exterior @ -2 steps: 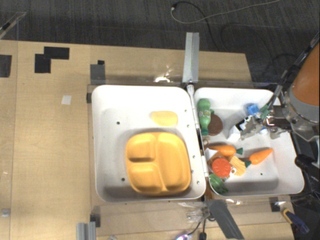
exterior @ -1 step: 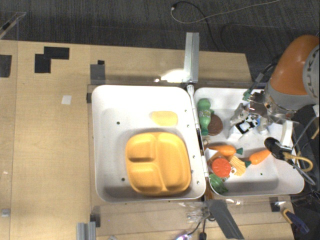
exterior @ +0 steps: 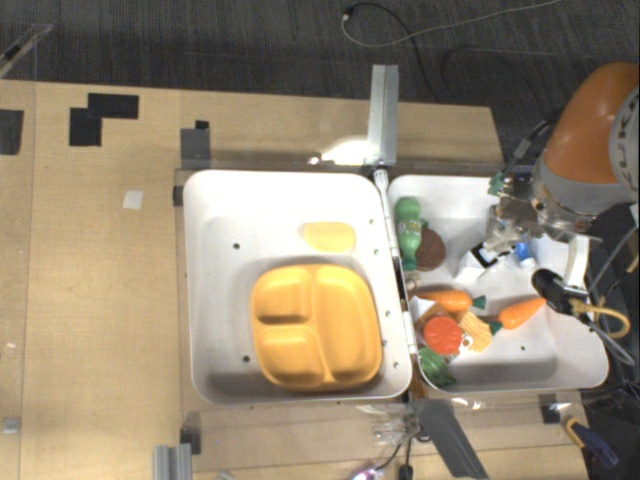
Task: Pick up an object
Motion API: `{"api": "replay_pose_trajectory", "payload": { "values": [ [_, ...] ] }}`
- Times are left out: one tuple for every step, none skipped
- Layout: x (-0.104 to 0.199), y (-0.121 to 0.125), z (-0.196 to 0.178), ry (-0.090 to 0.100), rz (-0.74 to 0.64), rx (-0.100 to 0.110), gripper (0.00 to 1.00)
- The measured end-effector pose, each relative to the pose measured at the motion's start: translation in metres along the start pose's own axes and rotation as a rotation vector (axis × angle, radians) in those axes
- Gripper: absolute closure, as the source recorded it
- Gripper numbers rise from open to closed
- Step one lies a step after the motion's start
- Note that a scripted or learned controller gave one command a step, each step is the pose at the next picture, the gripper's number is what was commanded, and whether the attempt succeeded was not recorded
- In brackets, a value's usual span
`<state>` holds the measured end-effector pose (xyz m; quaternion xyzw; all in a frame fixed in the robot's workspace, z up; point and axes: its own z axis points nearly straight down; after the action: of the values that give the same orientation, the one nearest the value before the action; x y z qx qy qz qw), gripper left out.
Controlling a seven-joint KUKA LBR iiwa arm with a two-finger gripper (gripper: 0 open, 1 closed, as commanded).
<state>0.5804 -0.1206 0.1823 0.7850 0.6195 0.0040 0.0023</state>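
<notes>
While arm bulk hides the claw (exterior: 503,240) fingers, state unclear, it sits over the right bin (exterior: 570,368), open floor right of the carrot (exterior: 520,313).

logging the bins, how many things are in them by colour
yellow: 3, the divided tray, a flat piece and a small piece
orange: 2, carrots
green: 1
brown: 1
red: 1
total: 8, not counting the small bits under the gripper
</notes>
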Motion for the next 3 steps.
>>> {"api": "replay_pose_trajectory", "payload": {
  "values": [
    [-0.042, 0.015, -0.109, -0.004, 0.131, 0.002, 1.00],
    [-0.036, 0.006, -0.116, -0.003, -0.081, 0.004, 1.00],
    [-0.027, 0.095, -0.140, -0.004, 0.075, 0.002, 1.00]
  ]
}}
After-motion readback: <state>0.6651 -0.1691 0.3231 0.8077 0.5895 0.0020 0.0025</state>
